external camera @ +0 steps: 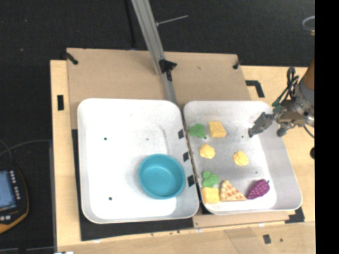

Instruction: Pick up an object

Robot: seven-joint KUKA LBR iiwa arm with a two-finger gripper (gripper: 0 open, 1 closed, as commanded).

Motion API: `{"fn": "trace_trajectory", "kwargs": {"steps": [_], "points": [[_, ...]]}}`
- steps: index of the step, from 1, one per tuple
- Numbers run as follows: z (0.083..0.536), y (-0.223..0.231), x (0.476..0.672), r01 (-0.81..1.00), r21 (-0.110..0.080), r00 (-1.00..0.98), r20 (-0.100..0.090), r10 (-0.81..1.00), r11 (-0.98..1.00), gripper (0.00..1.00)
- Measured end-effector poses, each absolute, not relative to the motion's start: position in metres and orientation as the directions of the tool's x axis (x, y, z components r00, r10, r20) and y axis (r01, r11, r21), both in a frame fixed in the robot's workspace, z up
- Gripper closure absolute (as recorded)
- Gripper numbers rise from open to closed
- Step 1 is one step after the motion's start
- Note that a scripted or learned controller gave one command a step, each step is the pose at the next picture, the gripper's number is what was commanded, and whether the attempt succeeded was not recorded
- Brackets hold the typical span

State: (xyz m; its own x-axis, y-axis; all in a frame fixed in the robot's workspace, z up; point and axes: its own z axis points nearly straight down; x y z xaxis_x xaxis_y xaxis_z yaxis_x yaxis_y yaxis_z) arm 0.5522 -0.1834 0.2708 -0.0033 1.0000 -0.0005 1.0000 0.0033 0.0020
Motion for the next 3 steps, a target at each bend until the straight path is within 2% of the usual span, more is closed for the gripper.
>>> {"fn": "trace_trajectory", "kwargs": {"steps": [1, 3], "points": [[0.271, -0.183, 0.552, 1.0, 0.002, -0.003, 0.0, 1.0, 0.003, 0.0], [0.174, -0.193, 0.551, 1.0, -0.003, 0.002, -0.001, 1.0, -0.002, 0.0]]}}
